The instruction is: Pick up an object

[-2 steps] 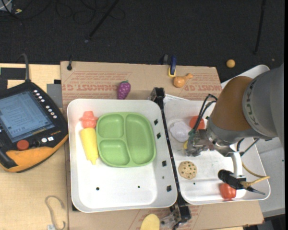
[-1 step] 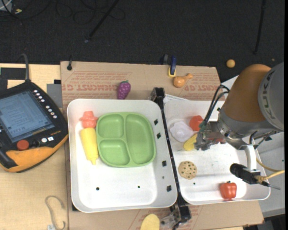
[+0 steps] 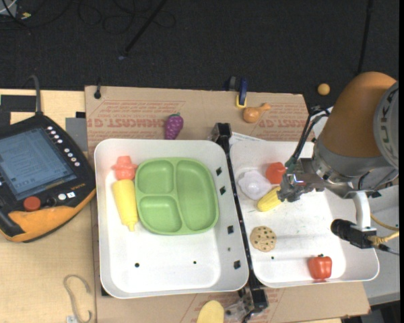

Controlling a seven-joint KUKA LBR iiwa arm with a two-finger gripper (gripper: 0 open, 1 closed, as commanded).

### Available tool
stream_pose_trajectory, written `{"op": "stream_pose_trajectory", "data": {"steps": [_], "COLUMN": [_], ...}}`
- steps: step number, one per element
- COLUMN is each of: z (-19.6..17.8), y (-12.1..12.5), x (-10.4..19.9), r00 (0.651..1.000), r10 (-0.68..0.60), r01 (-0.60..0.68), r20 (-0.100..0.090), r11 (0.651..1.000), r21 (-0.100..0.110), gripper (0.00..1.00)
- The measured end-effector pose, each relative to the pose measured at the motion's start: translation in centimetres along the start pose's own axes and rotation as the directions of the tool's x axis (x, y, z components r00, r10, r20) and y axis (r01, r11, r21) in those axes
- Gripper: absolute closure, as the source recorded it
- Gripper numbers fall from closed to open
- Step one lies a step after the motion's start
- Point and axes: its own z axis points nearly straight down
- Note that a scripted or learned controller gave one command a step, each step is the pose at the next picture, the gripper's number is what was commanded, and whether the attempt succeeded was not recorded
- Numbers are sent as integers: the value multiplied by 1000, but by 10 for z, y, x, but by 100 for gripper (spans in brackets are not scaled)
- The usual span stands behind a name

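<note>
My gripper hangs low over the right bin, in its upper middle. Its tip sits right against the right end of a small yellow piece lying on the bin floor. I cannot tell whether it grips the piece. A red item lies just up-left of the gripper, and a pale white lump lies left of it. A cookie rests below the yellow piece. A red pepper stands near the bin's front edge.
The left bin holds a green divided plate, a yellow bottle and a red-orange item. Purple grapes and an orange gourd lie on the cardboard behind. A teach pendant sits far left.
</note>
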Motion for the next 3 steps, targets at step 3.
{"op": "stream_pose_trajectory", "data": {"steps": [3], "z": [-19], "y": [28], "x": [103], "r00": [1000], "r10": [-2], "r01": [2], "r20": [-1], "r11": [1000], "r21": [6], "gripper": [100]}}
